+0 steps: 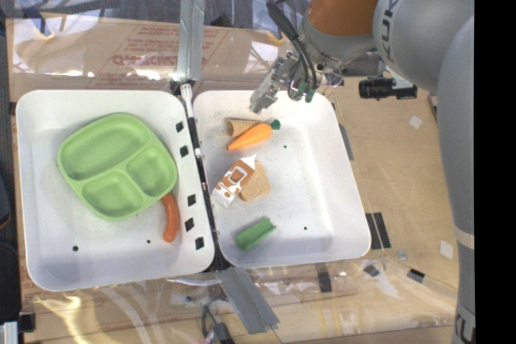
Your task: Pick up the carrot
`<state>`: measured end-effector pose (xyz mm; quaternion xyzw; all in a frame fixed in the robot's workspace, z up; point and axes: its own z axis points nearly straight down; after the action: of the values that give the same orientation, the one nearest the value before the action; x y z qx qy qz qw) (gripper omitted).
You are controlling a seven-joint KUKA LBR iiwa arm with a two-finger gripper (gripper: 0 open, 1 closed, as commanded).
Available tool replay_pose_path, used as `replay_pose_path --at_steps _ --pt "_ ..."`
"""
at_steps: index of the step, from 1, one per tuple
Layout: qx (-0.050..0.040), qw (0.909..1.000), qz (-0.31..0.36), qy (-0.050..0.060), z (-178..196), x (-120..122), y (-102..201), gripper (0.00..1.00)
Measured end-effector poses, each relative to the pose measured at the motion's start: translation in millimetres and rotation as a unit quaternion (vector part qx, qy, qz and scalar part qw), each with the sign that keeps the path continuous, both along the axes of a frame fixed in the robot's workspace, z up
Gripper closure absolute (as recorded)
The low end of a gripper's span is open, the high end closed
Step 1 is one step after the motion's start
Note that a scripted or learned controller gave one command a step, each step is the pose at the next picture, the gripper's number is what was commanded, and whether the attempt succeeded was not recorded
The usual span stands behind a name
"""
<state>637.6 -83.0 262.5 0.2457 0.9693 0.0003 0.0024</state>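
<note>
Tabletop (403, 181), cardboard-covered, two white bins. Left bin (40, 197): green divided plate (117, 165); sausage (170, 219) beside its lower right. Right bin (339, 197): carrot (250, 136) right of the plate, toy house (240, 180) and green block (255, 233) below it. Gripper (266, 97) above the carrot; jaws' state cannot be told.

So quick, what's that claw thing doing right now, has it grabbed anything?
Gripper: hangs above the right bin's far edge, near the carrot; nothing held. Open or shut cannot be told.
</note>
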Motion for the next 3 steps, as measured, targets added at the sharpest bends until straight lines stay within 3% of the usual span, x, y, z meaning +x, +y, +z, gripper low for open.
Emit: replay_pose_path --at_steps 1,2,3 --pt "0.0010 0.9984 -0.057 0.002 -2.0 -100.1 66.3 1.00" --pt "0.0007 0.9967 -0.081 0.002 0.7 -91.1 122.2 1.00" --pt "0.0006 0.9922 -0.125 0.003 8.7 -155.4 151.9 1.00"
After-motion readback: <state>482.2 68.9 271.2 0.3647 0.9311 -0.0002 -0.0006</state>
